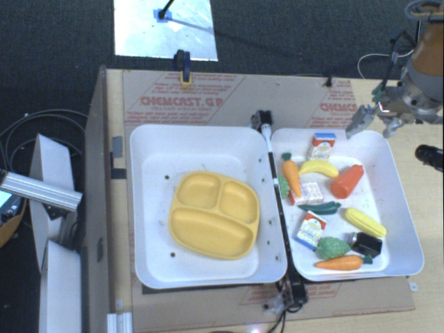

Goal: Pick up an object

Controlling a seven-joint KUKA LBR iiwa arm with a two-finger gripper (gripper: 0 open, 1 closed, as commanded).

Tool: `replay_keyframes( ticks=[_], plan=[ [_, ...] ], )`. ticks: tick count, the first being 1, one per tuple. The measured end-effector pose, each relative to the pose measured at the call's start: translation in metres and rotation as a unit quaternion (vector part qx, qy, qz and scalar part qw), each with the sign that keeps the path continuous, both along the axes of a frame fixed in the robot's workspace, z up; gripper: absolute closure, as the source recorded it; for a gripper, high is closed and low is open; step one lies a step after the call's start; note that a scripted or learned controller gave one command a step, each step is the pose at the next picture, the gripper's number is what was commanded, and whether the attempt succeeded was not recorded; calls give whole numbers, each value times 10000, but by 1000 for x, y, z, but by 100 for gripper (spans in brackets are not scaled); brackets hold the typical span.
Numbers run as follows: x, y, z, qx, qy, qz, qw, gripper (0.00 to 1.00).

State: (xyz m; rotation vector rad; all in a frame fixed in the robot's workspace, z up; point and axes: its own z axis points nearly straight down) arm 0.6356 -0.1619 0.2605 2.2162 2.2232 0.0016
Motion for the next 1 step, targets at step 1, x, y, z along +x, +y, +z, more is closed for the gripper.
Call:
replay_keyframes(
  ticks=[1],
  plan=[
    [2,50,-148,22,49,24,10000,0]
  ],
)
